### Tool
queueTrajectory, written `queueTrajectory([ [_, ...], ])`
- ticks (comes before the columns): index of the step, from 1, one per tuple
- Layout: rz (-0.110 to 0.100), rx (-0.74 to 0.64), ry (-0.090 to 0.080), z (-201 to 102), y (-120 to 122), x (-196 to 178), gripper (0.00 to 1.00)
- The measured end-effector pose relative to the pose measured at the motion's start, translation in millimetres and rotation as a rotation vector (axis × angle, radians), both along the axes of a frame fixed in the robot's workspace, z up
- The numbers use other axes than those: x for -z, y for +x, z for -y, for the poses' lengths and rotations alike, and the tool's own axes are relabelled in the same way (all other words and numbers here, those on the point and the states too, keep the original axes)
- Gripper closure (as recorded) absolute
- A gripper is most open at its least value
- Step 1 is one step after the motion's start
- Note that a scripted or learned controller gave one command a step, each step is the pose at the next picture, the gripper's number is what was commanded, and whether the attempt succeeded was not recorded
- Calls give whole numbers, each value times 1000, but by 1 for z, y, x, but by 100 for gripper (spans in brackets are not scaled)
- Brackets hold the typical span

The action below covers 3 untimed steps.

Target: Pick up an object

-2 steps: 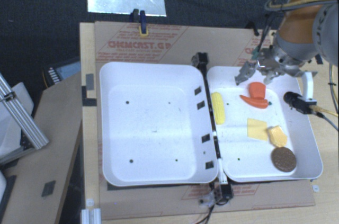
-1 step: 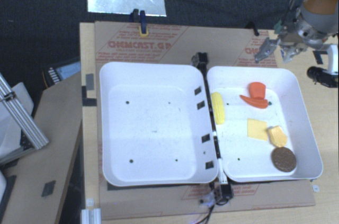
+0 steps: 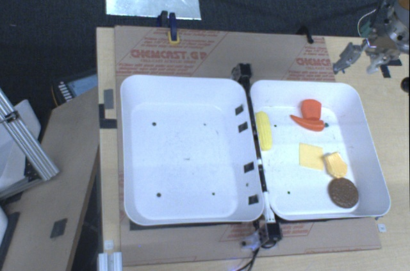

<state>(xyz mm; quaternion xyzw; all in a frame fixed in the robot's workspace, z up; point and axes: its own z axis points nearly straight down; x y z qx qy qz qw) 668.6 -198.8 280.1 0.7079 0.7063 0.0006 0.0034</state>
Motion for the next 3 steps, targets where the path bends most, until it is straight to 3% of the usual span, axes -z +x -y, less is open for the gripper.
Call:
queueTrajectory([
  [1, -8, -2, 8, 6, -14, 202, 0],
  [2, -7, 0, 5, 8, -115, 131, 0],
  [3, 7, -9, 1, -11, -118, 22, 0],
])
